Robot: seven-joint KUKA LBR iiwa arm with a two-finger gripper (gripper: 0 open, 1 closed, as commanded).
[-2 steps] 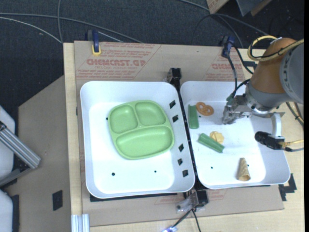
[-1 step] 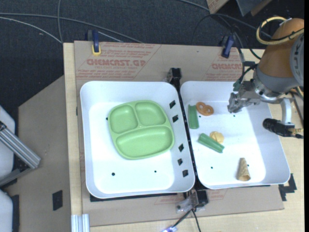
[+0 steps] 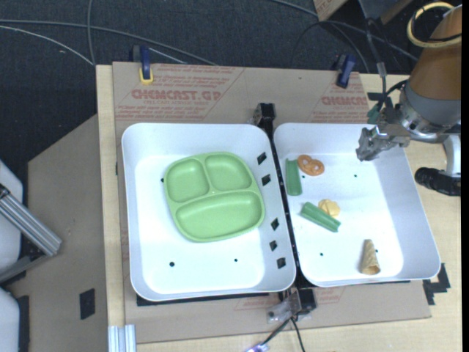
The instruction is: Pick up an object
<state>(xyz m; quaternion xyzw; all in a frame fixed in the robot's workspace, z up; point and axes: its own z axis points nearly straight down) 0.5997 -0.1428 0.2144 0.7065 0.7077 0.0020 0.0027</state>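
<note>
Arm: enters from the right, hanging over the upper right part of the right bin [image 3: 410, 196].
Gripper [image 3: 366, 147]: small and dark against the bin; nothing visible between its tips; whether spread or closed cannot be told.
Left bin [image 3: 146, 262]: holds a green divided plate [image 3: 214, 196], well away from the gripper.
Right bin contents: orange ring [image 3: 311, 166] beside an upright green stick [image 3: 293, 177] at upper left; a second green stick [image 3: 320, 216] touching a yellow piece [image 3: 329, 207] at centre; a tan cone [image 3: 369, 257] near the lower edge.
Nearest candidate: judged to be the orange ring, lying left of the gripper and slightly lower in the picture.
Long axes: the centre stick runs diagonally, upper left to lower right; the cone runs top to bottom.
Progress: judged not yet begun; every item rests on the bin floor.
</note>
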